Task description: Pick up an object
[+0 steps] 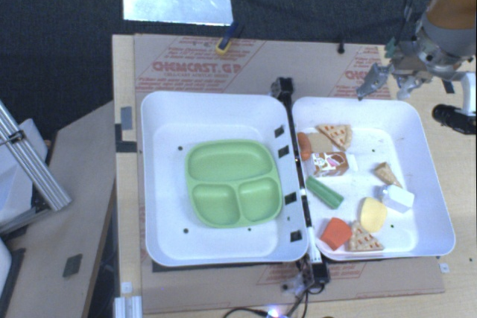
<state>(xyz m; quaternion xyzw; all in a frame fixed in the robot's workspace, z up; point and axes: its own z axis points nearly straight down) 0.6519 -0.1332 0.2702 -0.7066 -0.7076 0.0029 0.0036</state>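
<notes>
Two shallow white bins are shown side by side on the bench [201,56], separated by a black divider strip [294,167], which is taken here as the landmark. The left bin [160,123], on the far side of the strip from the arm, is occupied by a green three-compartment plate [232,182], lying flat near its centre.

The right bin [428,160], on the arm's side of the strip, is occupied by small play-food pieces. An orange sausage-like piece [303,145] is seen just beside the strip. A waffle wedge [335,135] is placed slightly farther from it, with a brown-and-white wrapped piece [329,164] touching or nearly touching the sausage-like piece. A green stick [323,191] lies tilted near the strip, and a red block [336,232] lies toward the near rim, just beside a second waffle piece [365,239]. A yellow rounded piece [373,214], a white block [399,198] and a small brown wedge [387,174] are found well apart from the strip.

The gripper [387,84] is held above the far rim of the right bin (at its corner farthest from the strip's near end), apart from all the pieces. Its jaws are seen spread apart, with nothing between them.
</notes>
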